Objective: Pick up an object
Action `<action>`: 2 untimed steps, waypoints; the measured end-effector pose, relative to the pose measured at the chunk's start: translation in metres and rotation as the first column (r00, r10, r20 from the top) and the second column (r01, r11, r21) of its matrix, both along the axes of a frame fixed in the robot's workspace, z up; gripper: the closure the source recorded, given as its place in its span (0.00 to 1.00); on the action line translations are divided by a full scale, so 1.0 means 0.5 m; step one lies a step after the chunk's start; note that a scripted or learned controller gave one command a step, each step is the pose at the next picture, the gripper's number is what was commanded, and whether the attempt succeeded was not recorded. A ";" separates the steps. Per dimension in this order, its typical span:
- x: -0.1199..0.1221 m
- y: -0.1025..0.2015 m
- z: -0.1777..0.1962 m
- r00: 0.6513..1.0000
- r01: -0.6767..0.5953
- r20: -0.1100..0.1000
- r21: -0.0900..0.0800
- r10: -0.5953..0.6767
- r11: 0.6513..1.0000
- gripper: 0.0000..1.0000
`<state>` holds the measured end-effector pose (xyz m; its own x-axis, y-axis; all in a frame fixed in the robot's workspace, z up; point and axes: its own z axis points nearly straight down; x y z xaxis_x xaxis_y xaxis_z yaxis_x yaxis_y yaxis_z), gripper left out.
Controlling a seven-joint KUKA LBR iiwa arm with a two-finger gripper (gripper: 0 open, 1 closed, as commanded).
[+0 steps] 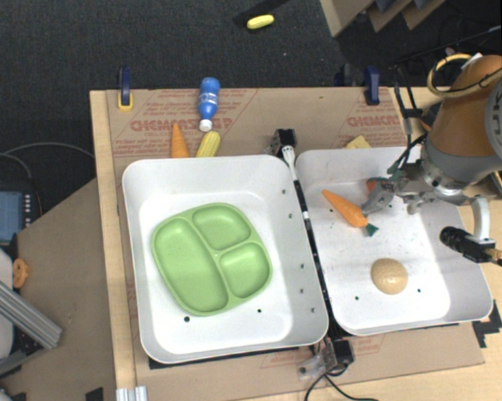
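Carrot: laid slantwise in the right bin, toward its far-left corner, green tip pointing to the middle.
Gripper: lowered just beside the carrot's right side; whether the fingers are spread or closed cannot be told.
Beige ball: set near the right bin's near edge.
Green divided plate: placed at the middle of the left bin.

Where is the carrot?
The carrot lies in the right bin, near its upper left, just left of the end effector and above the tan ball.
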<state>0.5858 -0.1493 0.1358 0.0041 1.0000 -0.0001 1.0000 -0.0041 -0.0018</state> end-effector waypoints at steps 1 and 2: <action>0.063 0.102 0.086 1.000 -0.008 0.008 -0.001 0.008 1.000 0.00; 0.029 0.064 0.080 1.000 -0.002 -0.001 0.000 0.002 1.000 0.00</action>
